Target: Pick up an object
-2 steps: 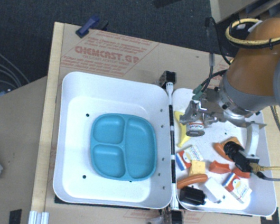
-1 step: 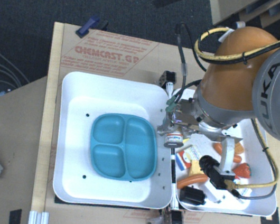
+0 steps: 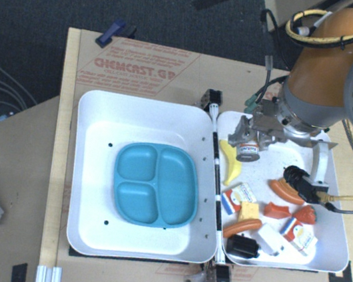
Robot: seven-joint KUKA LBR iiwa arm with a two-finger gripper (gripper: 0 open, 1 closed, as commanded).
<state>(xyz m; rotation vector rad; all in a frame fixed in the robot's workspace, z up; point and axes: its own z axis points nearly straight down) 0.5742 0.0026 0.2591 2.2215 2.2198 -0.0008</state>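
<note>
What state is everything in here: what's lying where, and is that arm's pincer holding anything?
Pincer: low over the right bin's near-left part, grip unclear.
Blue tray: flat in the left bin, compartments bare.
Banana: lying by the right bin's left wall.
Hot dog: lying among the small packets.
</note>
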